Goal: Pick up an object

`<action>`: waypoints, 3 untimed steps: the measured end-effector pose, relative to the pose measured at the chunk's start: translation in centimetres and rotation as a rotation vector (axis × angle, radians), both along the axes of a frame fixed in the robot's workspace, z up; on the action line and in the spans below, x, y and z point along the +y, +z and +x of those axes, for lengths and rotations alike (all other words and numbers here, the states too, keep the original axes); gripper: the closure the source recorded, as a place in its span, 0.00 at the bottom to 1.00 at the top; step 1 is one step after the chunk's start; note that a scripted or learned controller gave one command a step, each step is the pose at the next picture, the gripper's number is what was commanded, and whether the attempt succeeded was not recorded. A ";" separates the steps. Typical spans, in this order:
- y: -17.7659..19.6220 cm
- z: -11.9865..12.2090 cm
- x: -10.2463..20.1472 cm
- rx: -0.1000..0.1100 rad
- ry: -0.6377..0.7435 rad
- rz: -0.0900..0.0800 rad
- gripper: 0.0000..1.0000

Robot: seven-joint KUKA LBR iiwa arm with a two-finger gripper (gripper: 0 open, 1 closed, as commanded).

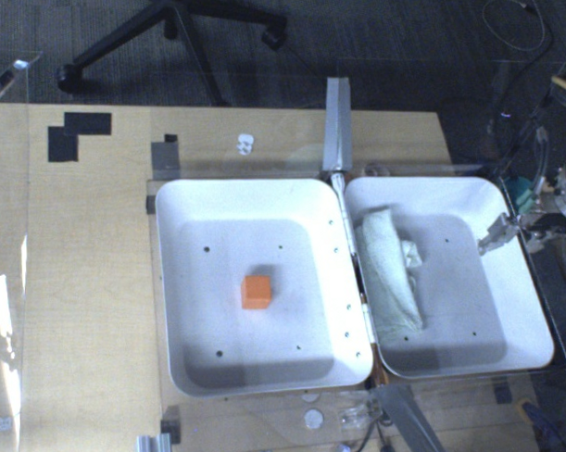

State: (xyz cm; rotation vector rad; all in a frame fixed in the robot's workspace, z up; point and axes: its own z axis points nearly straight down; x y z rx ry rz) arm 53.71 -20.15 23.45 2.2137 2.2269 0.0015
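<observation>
Right now hand (pixel 502 229) over right bin's (pixel 521 286) right rim, holding nothing.

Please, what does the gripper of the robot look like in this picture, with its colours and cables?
At the right edge of the camera view, the gripper shows pale grey metal fingers, thin and pointed, over the rim of the right bin. Behind them sits a darker grey and black body with a small teal part. Thin dark cables loop above it. Finer markings are too blurred to tell.
</observation>
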 end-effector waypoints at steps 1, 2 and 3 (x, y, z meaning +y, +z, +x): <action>-13.7 2.8 0.2 -0.004 -0.105 0.000 0.00; -12.6 3.0 0.3 -0.008 -0.102 0.000 1.00; -2.8 2.8 1.5 -0.003 -0.042 -0.001 1.00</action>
